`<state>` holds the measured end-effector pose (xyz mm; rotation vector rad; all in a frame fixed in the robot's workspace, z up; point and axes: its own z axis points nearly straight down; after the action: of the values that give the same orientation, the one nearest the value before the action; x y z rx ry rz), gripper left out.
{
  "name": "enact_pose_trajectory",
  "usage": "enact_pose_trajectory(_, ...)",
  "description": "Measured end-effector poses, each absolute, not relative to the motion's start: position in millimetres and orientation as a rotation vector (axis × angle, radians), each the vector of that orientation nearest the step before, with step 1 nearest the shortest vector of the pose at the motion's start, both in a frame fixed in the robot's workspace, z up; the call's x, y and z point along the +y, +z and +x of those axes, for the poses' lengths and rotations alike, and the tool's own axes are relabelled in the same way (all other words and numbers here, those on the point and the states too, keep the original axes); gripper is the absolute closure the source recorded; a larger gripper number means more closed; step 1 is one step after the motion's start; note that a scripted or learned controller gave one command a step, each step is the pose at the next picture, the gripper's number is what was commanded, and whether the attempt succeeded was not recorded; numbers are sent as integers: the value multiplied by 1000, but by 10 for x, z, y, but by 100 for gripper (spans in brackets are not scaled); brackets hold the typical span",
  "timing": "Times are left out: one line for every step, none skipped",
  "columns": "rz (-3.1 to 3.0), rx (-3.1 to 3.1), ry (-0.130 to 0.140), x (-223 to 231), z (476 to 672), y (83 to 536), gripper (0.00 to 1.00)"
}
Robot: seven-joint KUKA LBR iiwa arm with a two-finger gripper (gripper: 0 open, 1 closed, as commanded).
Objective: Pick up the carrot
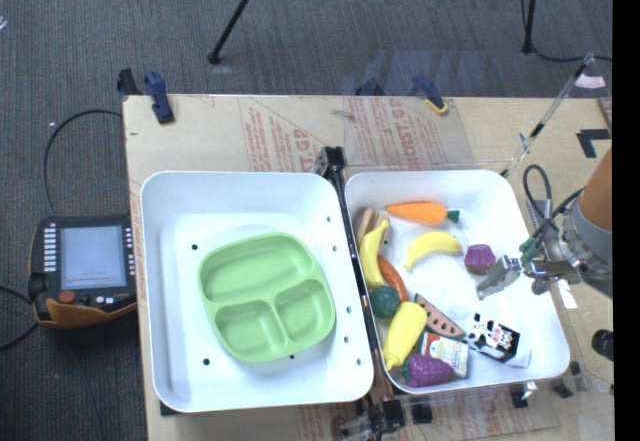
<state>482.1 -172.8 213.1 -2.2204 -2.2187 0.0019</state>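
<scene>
At the front edge of the right bin, closest to me, I see a purple bunch of toy grapes and a small red and white packet just beside it. Next to those lies a little carton with black and white cow spots. A yellow corn cob leans up from the grapes, and a slice of watermelon lies between the corn and the carton. A dark green round thing sits by the left wall, touching a red-orange piece. Two bananas are in there too: one banana by the left wall and one banana in the middle. A small purple lump sits right of the middle banana. The carrot lies flat near the back of this bin, orange with its green end pointing right, and nothing is touching it. My gripper comes in from the right, low over the bin near the purple lump, well apart from the carrot. I cannot tell how wide the claw is; I see nothing in it. The left bin has a light green tray with three sections. A black handheld screen lies on the floor to the left of the bench.
</scene>
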Motion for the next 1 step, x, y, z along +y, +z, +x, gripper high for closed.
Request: enact_pose_trajectory(-2234,-2202,-1,-1757,5456,868,0)
